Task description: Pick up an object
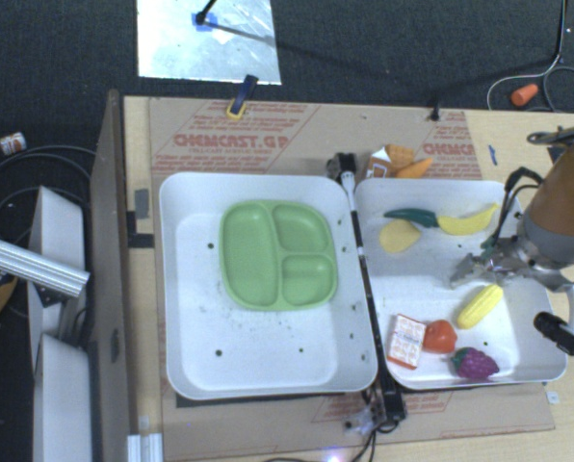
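Note:
My gripper [477, 275] hangs low over the middle of the right bin [533, 369], reaching in from the right, and looks open with nothing between its fingers. A yellow corn cob [480, 305] lies just below and in front of it, close to the fingertips. Towards the bin's front lie a red tomato [441, 335], purple grapes [475, 364] and a small red and white box [407, 341]. At the back of the bin lie a yellow banana [467, 221], a dark green vegetable [411, 217] and a pale yellow lemon [399, 238].
The left bin [195, 354] holds a green divided plate [276, 255]. An orange carrot [405, 166] lies on the cardboard behind the right bin. A ridge [362, 277] separates the two bins. The arm's body [561, 215] covers the right bin's right side.

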Controlling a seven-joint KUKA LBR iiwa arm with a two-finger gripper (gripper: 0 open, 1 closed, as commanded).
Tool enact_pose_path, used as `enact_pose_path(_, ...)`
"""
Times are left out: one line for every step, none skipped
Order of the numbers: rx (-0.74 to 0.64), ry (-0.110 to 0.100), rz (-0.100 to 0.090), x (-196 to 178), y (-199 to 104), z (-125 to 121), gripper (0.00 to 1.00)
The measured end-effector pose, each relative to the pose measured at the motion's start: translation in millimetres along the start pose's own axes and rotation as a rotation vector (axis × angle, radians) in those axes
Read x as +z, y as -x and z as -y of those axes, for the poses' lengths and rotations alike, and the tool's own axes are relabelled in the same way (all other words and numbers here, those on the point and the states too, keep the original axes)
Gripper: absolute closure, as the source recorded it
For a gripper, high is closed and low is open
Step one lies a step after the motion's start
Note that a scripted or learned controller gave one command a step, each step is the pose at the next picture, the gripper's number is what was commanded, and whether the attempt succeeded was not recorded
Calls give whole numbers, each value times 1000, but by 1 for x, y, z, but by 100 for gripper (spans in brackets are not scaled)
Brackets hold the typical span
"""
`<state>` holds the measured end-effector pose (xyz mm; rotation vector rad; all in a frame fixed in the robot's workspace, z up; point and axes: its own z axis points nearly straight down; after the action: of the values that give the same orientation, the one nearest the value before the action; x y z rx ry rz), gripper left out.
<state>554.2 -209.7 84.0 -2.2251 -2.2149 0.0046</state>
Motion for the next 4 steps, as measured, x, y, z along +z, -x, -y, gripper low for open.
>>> enact_pose_path(-4, 3, -1, 0, -7, 36, 0)
enact_pose_path(-12, 4, -2, 0, -77, 49, 0)
enact_pose_path(-13, 16, 2, -74, -84, -20, 0)
enact_pose_path(-6, -1, -3, -56, -111, 41, 0)
